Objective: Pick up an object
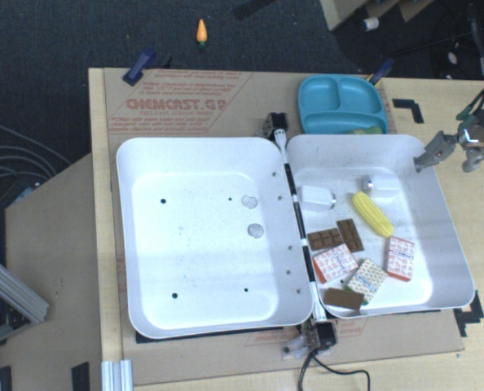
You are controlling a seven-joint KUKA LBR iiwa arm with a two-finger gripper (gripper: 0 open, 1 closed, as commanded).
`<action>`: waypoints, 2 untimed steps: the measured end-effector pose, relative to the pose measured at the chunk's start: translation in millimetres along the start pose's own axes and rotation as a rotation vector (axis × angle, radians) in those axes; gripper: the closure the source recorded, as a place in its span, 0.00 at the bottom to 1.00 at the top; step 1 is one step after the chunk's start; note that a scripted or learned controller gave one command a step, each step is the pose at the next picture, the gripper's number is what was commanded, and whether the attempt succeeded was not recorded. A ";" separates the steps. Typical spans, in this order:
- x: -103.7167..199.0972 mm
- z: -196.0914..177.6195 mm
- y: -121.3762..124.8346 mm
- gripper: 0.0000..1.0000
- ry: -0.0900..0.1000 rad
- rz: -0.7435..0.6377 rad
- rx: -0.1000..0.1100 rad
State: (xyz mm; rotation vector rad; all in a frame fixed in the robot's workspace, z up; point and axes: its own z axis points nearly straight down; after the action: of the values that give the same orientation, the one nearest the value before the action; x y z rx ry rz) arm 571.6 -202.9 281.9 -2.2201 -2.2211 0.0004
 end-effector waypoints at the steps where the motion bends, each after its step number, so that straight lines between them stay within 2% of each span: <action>1: 45.1 130.0 -20.2 0.00 -0.001 -0.001 0.000; 2: 53.7 197.8 16.8 0.00 0.000 0.000 0.000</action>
State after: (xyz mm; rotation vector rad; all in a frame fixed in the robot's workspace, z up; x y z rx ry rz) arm 588.1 -149.1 84.1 -2.2199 -2.2218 0.0010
